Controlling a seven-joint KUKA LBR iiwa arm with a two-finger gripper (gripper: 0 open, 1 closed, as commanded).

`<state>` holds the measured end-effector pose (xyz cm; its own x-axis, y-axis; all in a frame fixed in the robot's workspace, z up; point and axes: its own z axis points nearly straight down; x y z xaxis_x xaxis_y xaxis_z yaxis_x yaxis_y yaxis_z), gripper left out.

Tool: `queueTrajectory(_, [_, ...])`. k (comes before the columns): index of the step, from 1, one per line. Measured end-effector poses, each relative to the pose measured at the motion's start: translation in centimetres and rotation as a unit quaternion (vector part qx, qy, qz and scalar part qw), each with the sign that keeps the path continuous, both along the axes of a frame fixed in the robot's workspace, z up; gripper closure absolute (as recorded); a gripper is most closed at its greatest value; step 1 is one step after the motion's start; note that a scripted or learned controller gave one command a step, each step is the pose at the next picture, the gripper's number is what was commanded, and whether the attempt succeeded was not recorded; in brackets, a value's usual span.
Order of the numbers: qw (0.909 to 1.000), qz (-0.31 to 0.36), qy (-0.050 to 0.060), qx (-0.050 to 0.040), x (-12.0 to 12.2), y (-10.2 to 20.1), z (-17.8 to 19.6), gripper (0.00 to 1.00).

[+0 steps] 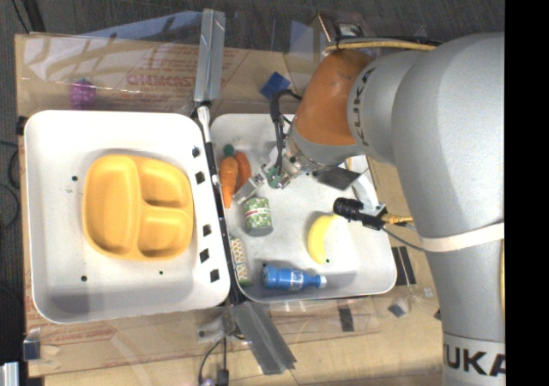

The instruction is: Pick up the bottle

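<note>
A yellow divided tray sits in the left bin. In the right bin, a carrot lies at ten o'clock, a banana near centre, a small jar between them

The grey arm fills the right side of the frame, bending toward the centre. Its orange band sits at upper centre, and below it the end effector points down at mid-frame, slightly left.
</note>
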<state>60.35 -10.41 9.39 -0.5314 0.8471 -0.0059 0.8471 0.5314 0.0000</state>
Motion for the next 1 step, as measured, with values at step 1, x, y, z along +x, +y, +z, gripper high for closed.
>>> queueTrajectory(1, [0.9998, 0.021, 0.001, 0.0022, 0.2, -5.95, -0.06, 0.0])
